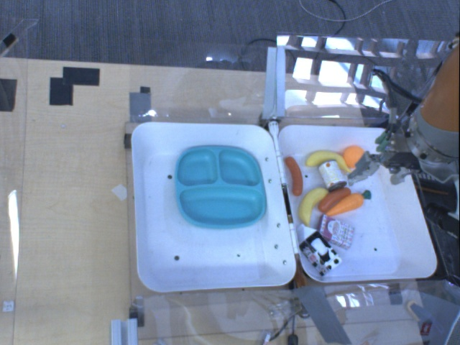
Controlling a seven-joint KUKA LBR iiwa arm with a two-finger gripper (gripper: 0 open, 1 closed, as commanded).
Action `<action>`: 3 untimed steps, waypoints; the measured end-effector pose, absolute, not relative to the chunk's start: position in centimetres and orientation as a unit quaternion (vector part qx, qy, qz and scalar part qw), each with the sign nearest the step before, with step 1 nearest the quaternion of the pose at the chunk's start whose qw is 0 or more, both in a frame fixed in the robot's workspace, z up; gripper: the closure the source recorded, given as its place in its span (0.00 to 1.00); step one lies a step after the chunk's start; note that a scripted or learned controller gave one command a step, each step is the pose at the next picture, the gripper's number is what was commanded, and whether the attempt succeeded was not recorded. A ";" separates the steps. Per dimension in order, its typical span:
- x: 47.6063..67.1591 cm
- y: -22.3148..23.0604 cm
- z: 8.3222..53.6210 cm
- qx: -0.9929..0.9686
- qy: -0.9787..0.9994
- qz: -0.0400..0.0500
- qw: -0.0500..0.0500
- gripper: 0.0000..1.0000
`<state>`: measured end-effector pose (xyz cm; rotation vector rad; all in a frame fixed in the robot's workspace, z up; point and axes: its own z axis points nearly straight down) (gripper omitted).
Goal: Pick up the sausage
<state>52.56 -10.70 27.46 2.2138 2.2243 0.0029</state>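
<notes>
The sausage (293, 175) is a slim reddish-brown link lying lengthwise against the left wall of the right bin (402, 257). My gripper (379, 172) hangs over the bin's upper right part, well to the right of the sausage. It is open, and nothing sits between its fingers. One finger (360, 168) points down-left toward the carrot (343, 203). The grey arm with its orange band (440, 99) comes in from the right edge.
Two bananas (323, 158) (310, 204), an orange (353, 154), a small white can (332, 173), a pink packet (337, 231) and a black-and-white item (320, 254) crowd the right bin. In the left bin (154, 264) lies a blue divided plate (219, 187).
</notes>
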 end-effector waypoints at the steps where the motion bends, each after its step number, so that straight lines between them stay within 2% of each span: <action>1: 52.5 -9.7 11.6 0.705 0.709 0.001 0.001 0.00; 2: 53.7 -8.5 8.9 0.805 0.593 0.004 0.003 0.00; 3: 54.0 -8.4 10.2 0.805 0.593 0.008 0.005 1.00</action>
